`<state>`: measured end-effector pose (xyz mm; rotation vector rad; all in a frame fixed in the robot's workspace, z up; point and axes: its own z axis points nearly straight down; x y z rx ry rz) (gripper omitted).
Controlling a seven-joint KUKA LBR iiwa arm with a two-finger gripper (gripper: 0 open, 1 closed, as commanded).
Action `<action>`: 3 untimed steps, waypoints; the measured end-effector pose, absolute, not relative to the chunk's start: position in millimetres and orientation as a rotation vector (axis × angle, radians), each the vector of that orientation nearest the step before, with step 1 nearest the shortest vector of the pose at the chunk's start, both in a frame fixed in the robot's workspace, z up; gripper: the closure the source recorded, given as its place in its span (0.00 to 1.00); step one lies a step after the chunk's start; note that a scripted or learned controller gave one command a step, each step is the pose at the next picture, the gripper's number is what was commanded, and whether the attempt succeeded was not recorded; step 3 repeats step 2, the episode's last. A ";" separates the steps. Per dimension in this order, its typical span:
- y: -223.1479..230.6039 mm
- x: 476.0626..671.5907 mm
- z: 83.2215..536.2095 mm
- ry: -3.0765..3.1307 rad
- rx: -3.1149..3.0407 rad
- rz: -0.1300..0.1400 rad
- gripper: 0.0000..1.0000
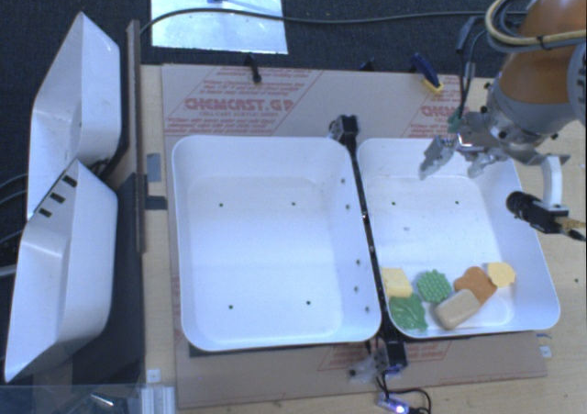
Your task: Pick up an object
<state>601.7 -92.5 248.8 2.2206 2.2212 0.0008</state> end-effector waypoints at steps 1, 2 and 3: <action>-143.1 512.4 156.4 2.219 2.233 -0.009 0.00; -148.8 491.4 191.6 2.219 2.220 0.002 0.00; -148.8 491.4 191.6 2.219 2.220 0.002 0.00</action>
